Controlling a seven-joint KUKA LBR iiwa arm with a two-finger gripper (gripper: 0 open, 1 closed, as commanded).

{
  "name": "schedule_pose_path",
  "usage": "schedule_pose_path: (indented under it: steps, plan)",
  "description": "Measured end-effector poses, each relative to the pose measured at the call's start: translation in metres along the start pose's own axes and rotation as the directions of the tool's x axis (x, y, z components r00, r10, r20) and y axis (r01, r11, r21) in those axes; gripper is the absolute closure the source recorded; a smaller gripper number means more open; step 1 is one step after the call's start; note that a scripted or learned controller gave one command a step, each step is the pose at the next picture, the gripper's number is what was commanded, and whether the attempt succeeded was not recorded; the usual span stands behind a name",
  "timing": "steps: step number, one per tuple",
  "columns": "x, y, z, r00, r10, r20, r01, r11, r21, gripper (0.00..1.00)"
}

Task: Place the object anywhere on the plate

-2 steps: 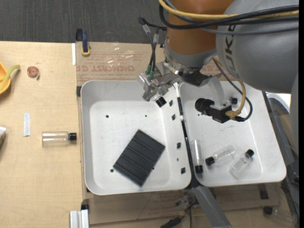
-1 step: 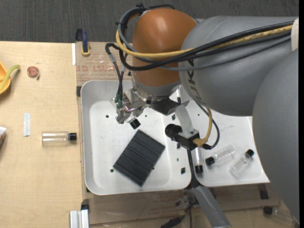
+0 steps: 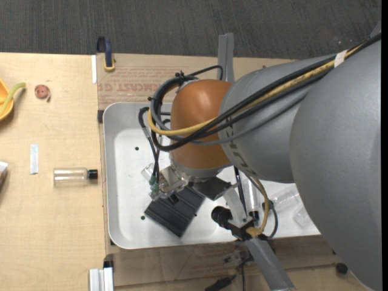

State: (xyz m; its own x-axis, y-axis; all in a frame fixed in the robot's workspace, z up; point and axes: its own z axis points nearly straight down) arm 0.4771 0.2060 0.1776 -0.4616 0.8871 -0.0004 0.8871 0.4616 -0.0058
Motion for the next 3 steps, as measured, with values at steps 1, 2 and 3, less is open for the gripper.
schedule_pose_path:
  steps: [1, 2, 3]
  plan:
    - [-0.053, 0.077, -0.059, 0.952, -0.306, 0.003, 0.306, 0.952, -0.005, 1.0]
    - [0.007, 0.005, 0.042, 0.843, -0.538, 0.0, 0.538, 0.843, -0.001, 1.0]
    - [0.019, 0.011, 0.086, 0.983, -0.181, 0.001, 0.181, 0.983, -0.005, 1.0]
